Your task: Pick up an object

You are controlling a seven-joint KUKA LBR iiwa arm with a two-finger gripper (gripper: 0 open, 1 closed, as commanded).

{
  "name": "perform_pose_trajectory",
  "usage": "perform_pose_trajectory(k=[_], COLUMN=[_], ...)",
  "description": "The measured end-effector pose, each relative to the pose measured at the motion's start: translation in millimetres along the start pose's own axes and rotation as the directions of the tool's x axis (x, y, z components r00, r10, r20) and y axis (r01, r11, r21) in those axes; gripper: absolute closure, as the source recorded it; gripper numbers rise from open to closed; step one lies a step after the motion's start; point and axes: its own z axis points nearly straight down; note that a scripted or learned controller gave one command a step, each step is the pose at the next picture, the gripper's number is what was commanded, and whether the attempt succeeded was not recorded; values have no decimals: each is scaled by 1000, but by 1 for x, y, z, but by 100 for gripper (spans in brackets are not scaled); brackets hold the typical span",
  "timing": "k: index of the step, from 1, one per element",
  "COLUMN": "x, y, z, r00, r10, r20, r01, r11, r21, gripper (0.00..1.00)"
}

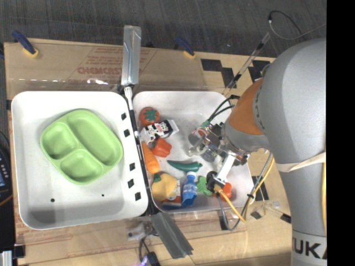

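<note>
Camera view shows the gripper [201, 142] low in the right bin [183, 100], near its middle; whether its fingers are released or clenched cannot be told. Toys crowd that bin's left wall and front edge: tomato [148, 116], carrot [150, 158], green pepper [185, 164], blue bottle [189, 188]. A green divided plate [81, 145] sits in the left bin [33, 215]. Brown cardboard covers the table [66, 60].

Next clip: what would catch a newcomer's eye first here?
The big grey arm with its orange band fills the right side, its gripper low over the right bin. That bin's near half is crowded with small bright toys, while the left bin carries a lime-green divided plate.
</note>
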Motion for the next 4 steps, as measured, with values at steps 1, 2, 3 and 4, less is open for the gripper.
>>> perform_pose_trajectory(k=[1, 2, 3, 4], x=[78, 106, 85, 50], y=[25, 56, 75, 72], z=[-12, -9, -47, -12], r00=[876, 895, 999, 1000], r10=[483, 446, -32, 24], r20=[1, 1, -1, 0], r01=[-483, -446, 32, -24], r11=[876, 895, 999, 1000], r21=[2, 2, -1, 3], gripper=[0, 0, 0, 0])
